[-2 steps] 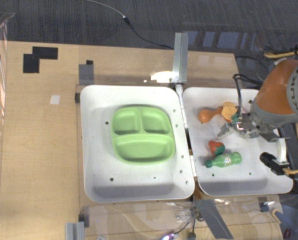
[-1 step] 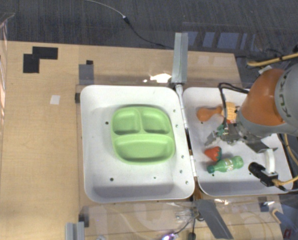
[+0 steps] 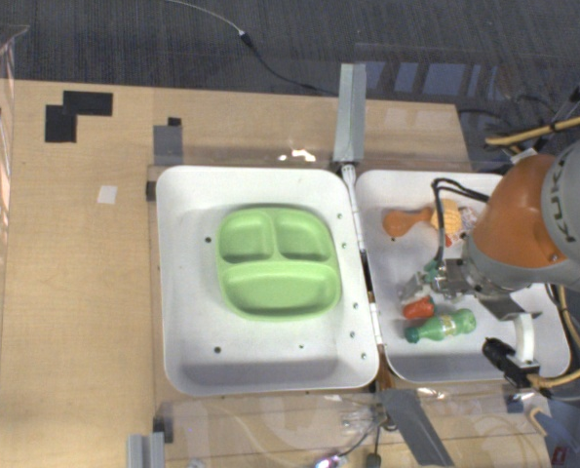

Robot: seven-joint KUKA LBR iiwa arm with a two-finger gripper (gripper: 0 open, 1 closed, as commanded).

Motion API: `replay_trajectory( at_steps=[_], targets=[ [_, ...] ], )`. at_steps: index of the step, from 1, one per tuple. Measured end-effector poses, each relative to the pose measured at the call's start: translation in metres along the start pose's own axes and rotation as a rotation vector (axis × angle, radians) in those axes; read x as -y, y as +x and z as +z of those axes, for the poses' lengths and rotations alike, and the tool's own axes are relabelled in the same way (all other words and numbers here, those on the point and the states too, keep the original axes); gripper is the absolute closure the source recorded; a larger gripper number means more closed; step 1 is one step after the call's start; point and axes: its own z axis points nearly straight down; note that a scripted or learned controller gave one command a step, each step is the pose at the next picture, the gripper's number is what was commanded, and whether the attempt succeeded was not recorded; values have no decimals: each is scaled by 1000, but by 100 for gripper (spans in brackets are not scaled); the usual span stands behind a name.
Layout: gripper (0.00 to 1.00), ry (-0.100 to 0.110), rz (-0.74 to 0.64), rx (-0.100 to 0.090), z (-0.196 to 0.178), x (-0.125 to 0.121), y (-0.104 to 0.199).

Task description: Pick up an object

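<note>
A light wooden bench (image 3: pixel 85 291) carries two shallow white plastic bins side by side. The left white bin (image 3: pixel 187 359) holds a lime-green plastic meal tray (image 3: pixel 277 262) with three compartments, two small ones toward the far side and one long one toward the near side; it lies flat near the bin's middle. The right white bin (image 3: pixel 436 361) holds the smaller things, and over it hangs the grey arm with its orange band (image 3: pixel 520 224), coming in from the right. The two-finger gripper (image 3: pixel 444 278) sits low among the objects in this bin, but whether it is spread, closed or gripping anything cannot be told from this angle. Toward the far side of the right bin lies an orange-brown pear-shaped toy (image 3: pixel 403 223), and just beside it a yellow ribbed piece (image 3: pixel 449 221) partly hidden by the arm. Near the front lies a small green plastic bottle (image 3: pixel 445 327) on its side, and touching its left end is a small red-orange rounded piece (image 3: pixel 418 309), just below the gripper.
</note>
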Motion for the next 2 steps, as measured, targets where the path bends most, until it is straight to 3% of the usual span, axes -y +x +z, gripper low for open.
replay_trajectory(
  at_steps=[1,2],
  targets=[
    [100,1,-5,-5,-8,-3,3],
    [100,24,22,-3,-88,-72,47]
  ],
)
